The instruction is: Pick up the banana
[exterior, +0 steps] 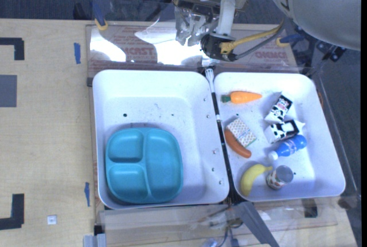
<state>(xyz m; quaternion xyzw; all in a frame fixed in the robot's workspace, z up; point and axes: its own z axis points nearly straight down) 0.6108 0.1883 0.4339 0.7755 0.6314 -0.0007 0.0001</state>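
Observation:
The yellow banana (pixel 252 177) lies curved at the front of the right bin (pixel 321 125), touching a small can (pixel 278 177) on its right. My gripper (pixel 192 31) hangs high over the back edge of the bench, above the seam between the two bins and far from the banana. It blurs into the shiny foil strip behind it. Nothing hangs from it.
The right bin also holds a carrot (pixel 243 97), a sausage (pixel 237 144) under a patterned packet (pixel 242 131), a black-and-white carton (pixel 281 120) and a blue bottle (pixel 289 146). A teal divided plate (pixel 143 165) lies in the left bin (pixel 114 91).

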